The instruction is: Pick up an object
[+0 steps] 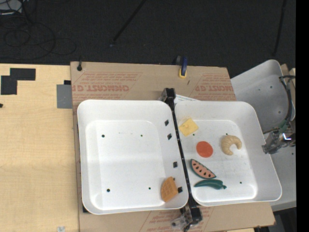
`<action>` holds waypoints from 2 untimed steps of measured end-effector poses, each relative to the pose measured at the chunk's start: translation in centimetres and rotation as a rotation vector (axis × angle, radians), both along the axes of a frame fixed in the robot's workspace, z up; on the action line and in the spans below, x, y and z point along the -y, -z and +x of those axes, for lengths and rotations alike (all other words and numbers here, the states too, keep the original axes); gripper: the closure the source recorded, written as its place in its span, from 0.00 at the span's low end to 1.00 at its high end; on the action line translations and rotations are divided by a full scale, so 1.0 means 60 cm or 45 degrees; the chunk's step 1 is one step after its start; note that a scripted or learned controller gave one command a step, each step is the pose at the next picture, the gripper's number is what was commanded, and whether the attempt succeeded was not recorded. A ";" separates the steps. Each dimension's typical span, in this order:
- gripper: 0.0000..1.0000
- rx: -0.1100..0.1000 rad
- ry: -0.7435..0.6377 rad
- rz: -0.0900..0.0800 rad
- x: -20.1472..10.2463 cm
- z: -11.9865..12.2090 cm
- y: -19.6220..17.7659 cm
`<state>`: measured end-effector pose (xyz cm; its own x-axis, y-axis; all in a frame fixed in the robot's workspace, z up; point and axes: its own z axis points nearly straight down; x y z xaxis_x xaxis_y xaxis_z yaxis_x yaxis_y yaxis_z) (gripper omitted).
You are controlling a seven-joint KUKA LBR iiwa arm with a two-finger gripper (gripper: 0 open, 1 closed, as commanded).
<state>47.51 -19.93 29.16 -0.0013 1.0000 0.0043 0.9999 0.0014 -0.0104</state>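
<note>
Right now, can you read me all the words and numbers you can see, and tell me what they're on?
"OAKCREST G.P" in red print, upside down, on the brown cardboard sheet under the two white plastic bins.
The same red print repeats right of the blue and yellow clamp, partly blurred.
More red print on the cardboard's front edge is unreadable.

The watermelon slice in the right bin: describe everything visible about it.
The watermelon slice is a small toy wedge, red flesh with dark seeds and a green rind along its lower curved edge. It looks like plastic or rubber. It lies flat on the right bin floor near the divider, just above the green pepper, below the red disc.
</note>
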 end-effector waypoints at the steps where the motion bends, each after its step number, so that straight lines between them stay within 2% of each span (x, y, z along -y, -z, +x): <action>1: 1.00 0.021 0.002 -0.010 0.027 0.002 -0.145; 2: 1.00 0.005 -0.001 -0.002 -0.014 0.000 -0.041</action>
<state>47.53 -19.08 31.62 -0.0020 1.0000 0.0026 1.0000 0.0020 -0.0065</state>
